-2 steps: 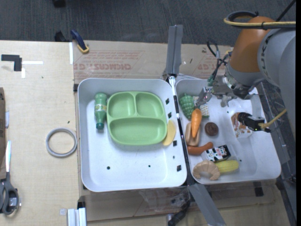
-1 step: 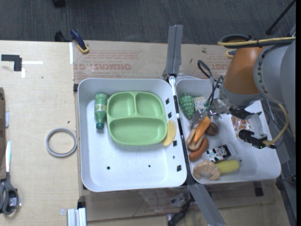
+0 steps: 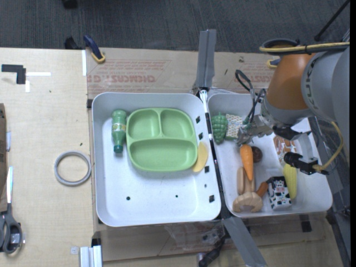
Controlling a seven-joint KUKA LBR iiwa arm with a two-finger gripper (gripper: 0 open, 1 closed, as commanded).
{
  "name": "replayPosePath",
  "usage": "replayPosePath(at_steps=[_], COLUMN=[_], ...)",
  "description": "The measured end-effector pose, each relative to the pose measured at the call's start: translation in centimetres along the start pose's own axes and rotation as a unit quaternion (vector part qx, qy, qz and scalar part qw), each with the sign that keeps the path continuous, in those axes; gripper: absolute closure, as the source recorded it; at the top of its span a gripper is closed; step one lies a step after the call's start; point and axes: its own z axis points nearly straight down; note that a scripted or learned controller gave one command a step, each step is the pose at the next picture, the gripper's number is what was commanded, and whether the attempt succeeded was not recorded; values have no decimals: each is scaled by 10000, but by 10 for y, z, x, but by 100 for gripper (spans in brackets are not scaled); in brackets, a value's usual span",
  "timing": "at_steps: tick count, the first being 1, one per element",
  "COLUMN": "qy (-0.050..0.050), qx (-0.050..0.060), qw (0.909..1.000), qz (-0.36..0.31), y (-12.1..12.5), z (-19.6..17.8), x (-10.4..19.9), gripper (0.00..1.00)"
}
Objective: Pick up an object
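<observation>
The grey arm (image 3: 328, 88), smooth and rounded with a glossy orange band (image 3: 286, 82), reaches in over the right bin (image 3: 320, 204); its gripper (image 3: 251, 131) hangs low over the bin's upper left part, just above the top of a carrot (image 3: 247, 161); whether the jaws are apart or together cannot be told, since the metal parts blur into the clutter below.

The right bin is a shallow white plastic tray holding several toy foods; the carrot is a smooth orange cone lying lengthwise with its tip toward the near edge; a knobbly green piece (image 3: 219, 128) sits in the upper left corner beside the dividing wall; a tan rounded wooden-looking piece (image 3: 247, 200) lies at the near edge, touching the carrot's tip; a small black and white box (image 3: 279, 192) stands just right of it; a yellow corn cob (image 3: 290, 181) lies along the box's right side; a dark round item (image 3: 256, 153) peeks out beside the carrot.

The left bin (image 3: 111, 204) carries a matte pale green divided plate (image 3: 162, 141) with 3 compartments; a green bottle (image 3: 118, 129) lies along the plate's left rim; a yellow banana slice-shaped piece (image 3: 201, 156) leans at the plate's right edge.

On the pale wooden counter (image 3: 39, 127) a grey ring (image 3: 73, 167) lies well left of the bins; scissors (image 3: 10, 227) rest at the left edge.
</observation>
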Motion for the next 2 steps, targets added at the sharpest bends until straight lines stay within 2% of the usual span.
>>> replayPosePath(at_steps=[1,2], qy=[-9,-16], qx=[-17,-20], qw=[10000,9916], qz=[57,1291], y=[7,24], z=[6,-95], x=[-31,1], gripper=[100,100])
